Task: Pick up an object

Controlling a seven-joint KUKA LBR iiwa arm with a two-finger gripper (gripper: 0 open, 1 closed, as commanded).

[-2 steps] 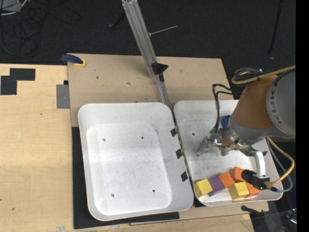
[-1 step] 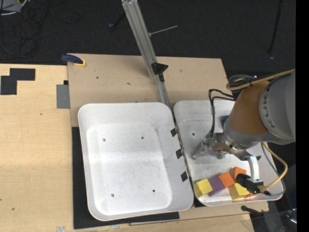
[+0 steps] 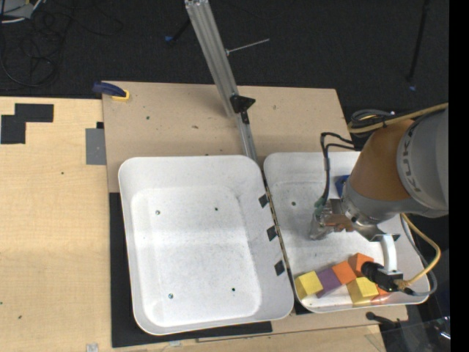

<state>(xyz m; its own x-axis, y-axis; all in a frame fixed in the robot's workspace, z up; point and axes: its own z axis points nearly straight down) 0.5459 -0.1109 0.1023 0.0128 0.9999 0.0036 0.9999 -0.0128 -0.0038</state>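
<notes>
We start with the pale wooden table (image 3: 220,116), which carries two shallow white plastic bins side by side. The left white bin (image 3: 139,178) is the roomier-looking one from this slant; the right white bin (image 3: 293,169) holds everything we might pick. The grey arm with its orange band (image 3: 388,163) reaches in from the right and hangs over the middle of the right bin, hiding part of its far side.

The tool (image 3: 318,227) points down at bare bin floor, near the bin's centre. At this size and angle we cannot tell how its jaws are set, and nothing shows between them, so we judge that it holds nothing.

The candidates sit crowded in the right bin's near corner: a purple block (image 3: 330,282), an orange block (image 3: 346,271) touching it, a yellow cube (image 3: 308,283) at the left end of the group, and a second yellow block (image 3: 363,290) towards the right wall. A small blue piece (image 3: 341,187) peeks out beside the arm, mostly hidden.

To do this step well, we would shift the tool toward the near corner before descending. The left yellow cube looks the easiest target to us, since one side faces open floor. We would line the jaws across its free faces, keep clear of the bin wall, and come straight down so the neighbours are not shoved.
</notes>
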